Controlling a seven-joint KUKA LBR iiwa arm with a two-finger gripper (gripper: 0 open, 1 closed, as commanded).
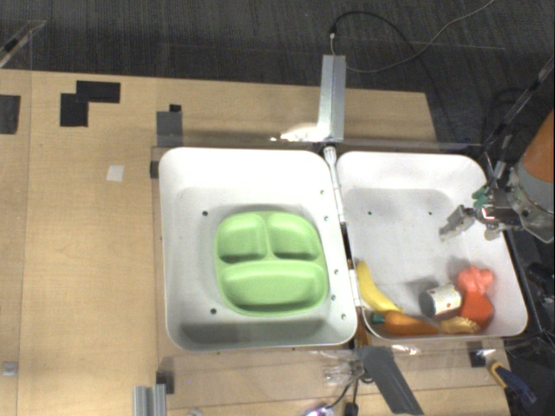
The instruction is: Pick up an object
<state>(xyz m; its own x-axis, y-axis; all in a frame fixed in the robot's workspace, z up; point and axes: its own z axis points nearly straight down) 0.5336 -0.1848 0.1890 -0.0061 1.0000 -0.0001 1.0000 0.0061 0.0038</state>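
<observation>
1. Dark carpet lay behind the wooden worktop (78, 258), which bore two white bins; the left one held a green tray (270, 261).
2. Toys clustered in the right bin's (408, 189) near corner: banana (373, 289), carrot (408, 323), small can (442, 301), red figure (475, 295).
3. That can looked light, stiff and rather slick; gripping across its sides seemed best.
4. Reaching over the right bin's right rim, the tool (458, 221) hung beyond the toys, slightly parted, holding nothing.

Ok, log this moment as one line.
arm: at right bin's right edge | gripper: above bin floor, nothing held | banana, carrot, small can: bin's near corner | green divided plate: left bin
</observation>
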